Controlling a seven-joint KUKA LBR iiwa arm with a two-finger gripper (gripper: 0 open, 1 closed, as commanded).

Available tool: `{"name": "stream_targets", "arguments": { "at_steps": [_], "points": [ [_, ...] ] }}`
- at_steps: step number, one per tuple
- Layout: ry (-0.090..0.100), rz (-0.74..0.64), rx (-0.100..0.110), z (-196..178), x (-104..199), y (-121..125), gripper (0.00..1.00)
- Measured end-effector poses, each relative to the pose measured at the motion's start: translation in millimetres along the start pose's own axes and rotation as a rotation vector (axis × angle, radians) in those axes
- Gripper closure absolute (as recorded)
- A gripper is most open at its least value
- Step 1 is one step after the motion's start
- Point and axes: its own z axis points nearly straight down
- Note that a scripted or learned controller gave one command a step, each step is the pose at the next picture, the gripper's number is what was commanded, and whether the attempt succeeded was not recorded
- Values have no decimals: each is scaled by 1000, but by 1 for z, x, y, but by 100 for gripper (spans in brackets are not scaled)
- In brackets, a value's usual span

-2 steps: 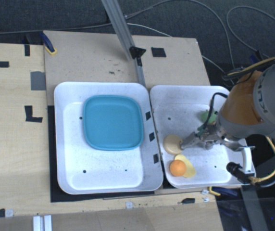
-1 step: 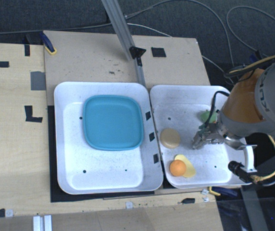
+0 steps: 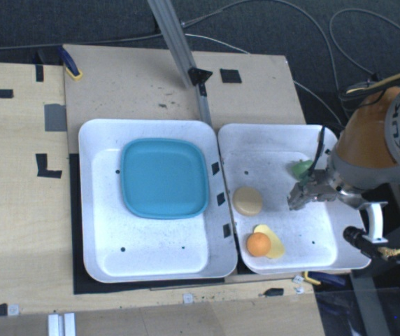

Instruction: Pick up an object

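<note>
Orange ball (image 3: 258, 244) at bin's (image 3: 326, 254) six o'clock. Gripper (image 3: 296, 199), finger state untellable, sits beside green object (image 3: 301, 167); should centre before descending.

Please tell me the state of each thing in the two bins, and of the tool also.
blue plate: lying flat in the left bin.
beige round object: resting in the right bin, untouched.
orange ball: resting against the yellow object.
green object: partly hidden behind the tool.
tool: low over the right bin, nothing visibly held.
</note>
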Motion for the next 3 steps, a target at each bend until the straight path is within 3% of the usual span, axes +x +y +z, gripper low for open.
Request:
{"name": "stream_targets", "arguments": {
  "at_steps": [1,3],
  "points": [
    [0,0,-1,-52,0,1,100],
    [2,-4,4,-41,103,14,100]
  ]
}}
